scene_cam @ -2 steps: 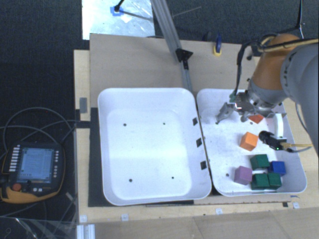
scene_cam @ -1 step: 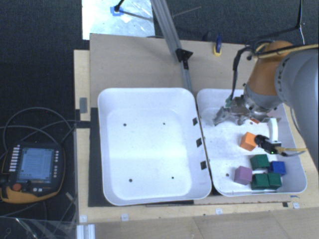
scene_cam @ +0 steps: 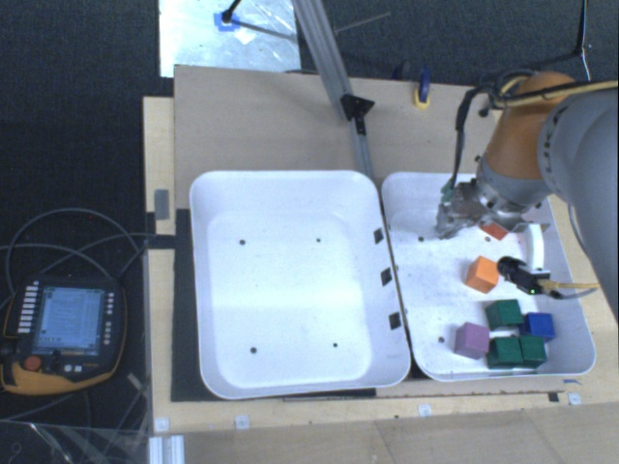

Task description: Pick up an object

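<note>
Gripper (scene_cam: 451, 218) is in the upper part of the right bin (scene_cam: 426, 298), low over the floor by the look of it. Slanted view and the wrist block the tips, so I can't tell whether it's spread or closed. Nothing visibly held.

Candidates are all in the right bin:
- red block (scene_cam: 495, 230), just right of the gripper and partly tucked under the wrist. Nearest target.
- orange cube (scene_cam: 482, 275), a bit below that with free space around it.
- green block (scene_cam: 503, 312), blue block (scene_cam: 539, 325) and green pair (scene_cam: 517, 352), packed touching in the lower right corner.
- purple cube (scene_cam: 472, 339), just left of that cluster, close to or touching the green pair.

Left bin (scene_cam: 290, 177) isn't in play. Both bins sit side by side on the tabletop (scene_cam: 271, 114), and the arm (scene_cam: 580, 153) comes in from the right of the frame, which keeps the right bin within easy reach.

My read: the pick is at the approach or descent stage, nothing secured. The gripper looks offset left of the red block rather than over it, so closing here likely grabs air or only clips an edge. The orange cube is the cleaner pick since it has clearance on all sides. The corner cluster is worst: blocks against each other and near the wall, with no room to straddle one.
</note>
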`<state>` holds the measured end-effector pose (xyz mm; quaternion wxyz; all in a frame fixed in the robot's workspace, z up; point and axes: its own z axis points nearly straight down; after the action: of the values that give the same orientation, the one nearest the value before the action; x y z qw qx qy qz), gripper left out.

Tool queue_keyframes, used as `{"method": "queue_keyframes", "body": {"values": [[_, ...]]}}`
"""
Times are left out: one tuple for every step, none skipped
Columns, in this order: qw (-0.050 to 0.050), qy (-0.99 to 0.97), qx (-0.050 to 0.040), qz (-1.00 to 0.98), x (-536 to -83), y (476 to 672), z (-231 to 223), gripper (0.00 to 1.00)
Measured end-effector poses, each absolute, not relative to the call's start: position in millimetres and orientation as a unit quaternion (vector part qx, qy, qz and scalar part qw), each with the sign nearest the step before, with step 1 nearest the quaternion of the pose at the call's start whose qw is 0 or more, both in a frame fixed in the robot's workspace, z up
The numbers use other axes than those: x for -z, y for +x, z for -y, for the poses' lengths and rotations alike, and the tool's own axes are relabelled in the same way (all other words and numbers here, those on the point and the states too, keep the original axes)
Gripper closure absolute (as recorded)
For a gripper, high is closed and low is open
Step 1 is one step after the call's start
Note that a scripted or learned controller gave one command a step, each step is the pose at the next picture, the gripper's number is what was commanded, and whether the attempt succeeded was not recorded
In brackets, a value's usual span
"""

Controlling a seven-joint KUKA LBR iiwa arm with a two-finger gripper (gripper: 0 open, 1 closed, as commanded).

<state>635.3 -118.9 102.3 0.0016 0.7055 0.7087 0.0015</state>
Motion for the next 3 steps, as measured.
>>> {"method": "queue_keyframes", "body": {"values": [[0.003,0.706,-0.002,-0.708,-155.7,637.5,129.3,1.0],[0.003,0.706,-0.0021,-0.708,-200.4,636.7,131.0,1.0],[0.002,0.705,-0.0015,-0.709,-229.8,638.0,131.0,1.0]]}}
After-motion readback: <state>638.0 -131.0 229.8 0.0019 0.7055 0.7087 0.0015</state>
